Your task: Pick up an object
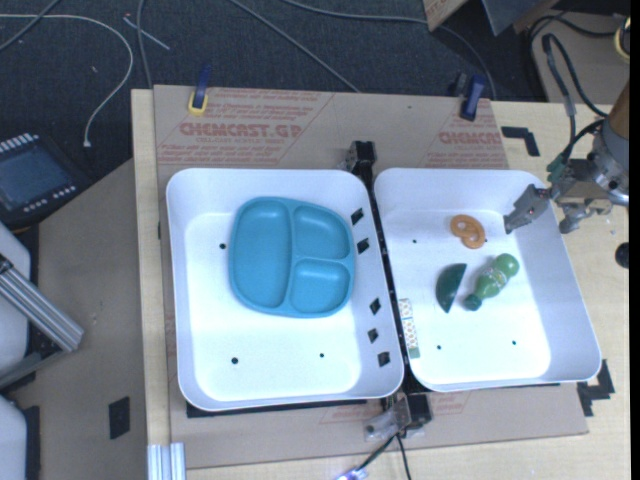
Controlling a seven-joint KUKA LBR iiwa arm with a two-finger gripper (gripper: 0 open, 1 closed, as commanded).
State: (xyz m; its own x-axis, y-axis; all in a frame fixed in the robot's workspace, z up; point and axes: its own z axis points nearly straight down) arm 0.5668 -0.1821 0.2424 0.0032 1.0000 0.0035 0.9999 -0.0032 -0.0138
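Over the upper right edge of the right-hand white bin (566, 298), my gripper (548, 210) hangs with its two fingers spread apart and nothing between them; one grey finger (524, 209) slants down across the bin's rim, the other sits further right, outside the bin wall; I reach in from the right side of the bench (130, 218).

Below and to the left of my open fingers, three small things lie on the right bin's floor; an orange ring-shaped piece (466, 229) rests nearest, close to the upper wall and apart from my finger; a light green toy with a rounded top (494, 278) lies just below it, tilted toward the lower left; a dark green wedge-shaped piece (450, 287) stands just beside that toy on its left, the two near or touching, I cannot tell which.

Across the black divider, the left-hand white bin (200, 358) carries a blue sectioned plate (292, 256) with three compartments, lying flat toward the bin's upper middle, well apart from my gripper; brown protective paper printed with red lettering (240, 128) covers the board behind both bins, clipped at the top by two blue clamps (200, 90).
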